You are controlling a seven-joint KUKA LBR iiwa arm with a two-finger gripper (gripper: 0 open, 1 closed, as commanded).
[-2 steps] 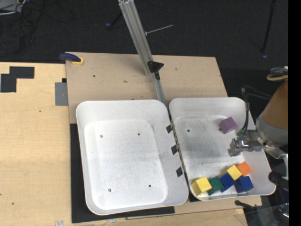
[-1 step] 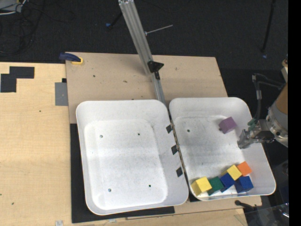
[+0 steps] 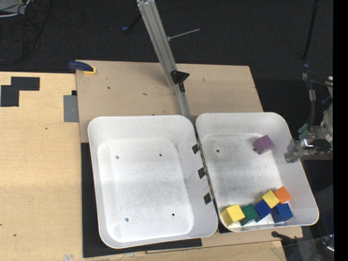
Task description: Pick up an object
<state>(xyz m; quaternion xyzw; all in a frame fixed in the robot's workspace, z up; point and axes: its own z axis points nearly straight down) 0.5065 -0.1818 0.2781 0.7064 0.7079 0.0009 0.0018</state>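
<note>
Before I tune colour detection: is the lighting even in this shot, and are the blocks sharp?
Camera view: the left bin shows a brighter patch low at its left; the right bin looks evenly lit; the purple block and the clustered blocks read clearly in colour, with slightly soft edges; the gripper at the right edge is dim and blurry.

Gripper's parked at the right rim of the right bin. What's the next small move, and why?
Probably slide the gripper left over the purple block. That block lies alone near it in the right bin, while the other blocks crowd the near corner, touching each other.
</note>
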